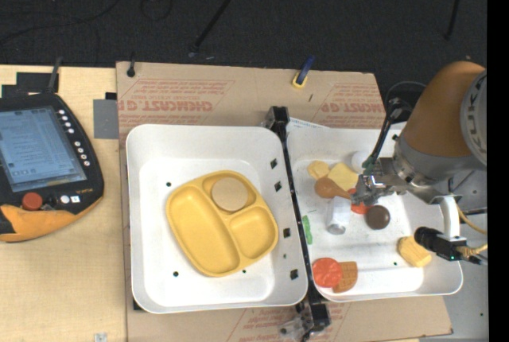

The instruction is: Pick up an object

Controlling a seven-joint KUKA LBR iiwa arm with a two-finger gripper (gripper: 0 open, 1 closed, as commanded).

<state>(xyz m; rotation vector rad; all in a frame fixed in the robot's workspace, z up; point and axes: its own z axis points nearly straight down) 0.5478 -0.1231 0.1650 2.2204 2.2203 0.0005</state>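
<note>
1. Surface [64,285]: light wood.
2. Cardboard sheet [238,94] lies flat on it, printed side up.
3. Two white bins [143,173] [445,281] sit side by side on the cardboard.
4. Control tablet [44,161] lies at the far left.

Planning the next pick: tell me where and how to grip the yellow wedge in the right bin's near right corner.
Take the yellow wedge across its short width, coming straight down. It lies flat and apart from the other items, but the bin wall is close, so set the jaws parallel to that wall.

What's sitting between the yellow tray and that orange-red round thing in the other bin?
In the camera view, the black divider where the bins meet lies between the yellow tray and the orange-red round piece.
</note>
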